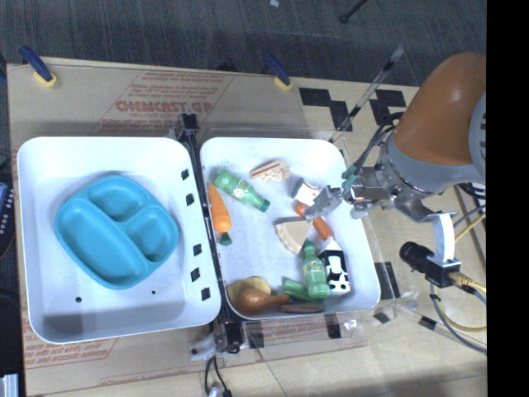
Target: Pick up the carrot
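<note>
Our tool (pixel 328 198) reaches in from the right over the right bin's far-right side, low among the clutter; we cannot tell how its jaws stand, since the wrist hardware hides them.

Going from the left, the left bin (pixel 41 304) holds a blue divided plate (pixel 117 230), with bare white floor around it, most of it toward the near edge. The two bins meet at a dark seam with small clips along it.

Just right of that seam, in the right bin (pixel 248 151), lies the carrot (pixel 219 212), lengthwise along the left wall and very close to it, so we see little room on that side. A green bottle (pixel 240 189) lies tilted just beside the carrot's upper end. The middle of this bin's floor is bare between the carrot and a pale wedge (pixel 291 236).

Farther right we see a bread-like piece (pixel 269 171) near the far wall, a small orange and white item (pixel 307 195) under the tool, and a second green bottle (pixel 312 273) next to a black and white piece (pixel 335 273). A brown and yellow item (pixel 252 294) sits against the near wall.

Our carrot is well apart from the tool, across the bin.
</note>
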You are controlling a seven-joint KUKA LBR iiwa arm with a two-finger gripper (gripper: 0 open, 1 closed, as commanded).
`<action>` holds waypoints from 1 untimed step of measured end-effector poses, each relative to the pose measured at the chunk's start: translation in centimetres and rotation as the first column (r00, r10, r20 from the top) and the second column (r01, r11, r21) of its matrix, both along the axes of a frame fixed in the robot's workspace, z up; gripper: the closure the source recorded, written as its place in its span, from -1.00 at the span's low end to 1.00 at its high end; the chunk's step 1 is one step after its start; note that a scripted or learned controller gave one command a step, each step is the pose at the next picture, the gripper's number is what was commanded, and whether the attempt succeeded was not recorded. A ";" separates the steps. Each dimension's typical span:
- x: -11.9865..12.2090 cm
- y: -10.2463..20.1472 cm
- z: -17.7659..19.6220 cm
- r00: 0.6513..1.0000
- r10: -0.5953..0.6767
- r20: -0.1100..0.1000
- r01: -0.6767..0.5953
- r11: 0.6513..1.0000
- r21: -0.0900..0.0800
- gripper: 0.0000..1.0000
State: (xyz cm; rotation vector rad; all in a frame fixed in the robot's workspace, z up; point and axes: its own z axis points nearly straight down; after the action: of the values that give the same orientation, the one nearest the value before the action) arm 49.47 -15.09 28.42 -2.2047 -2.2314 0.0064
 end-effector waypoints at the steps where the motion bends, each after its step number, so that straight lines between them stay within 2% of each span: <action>1: -1.6 5.9 -11.9 0.994 -0.110 -0.012 0.110 0.994 0.003 -1.00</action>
State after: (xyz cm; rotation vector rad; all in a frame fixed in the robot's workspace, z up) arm 47.90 -9.19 16.53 -2.3154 -2.0993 0.0155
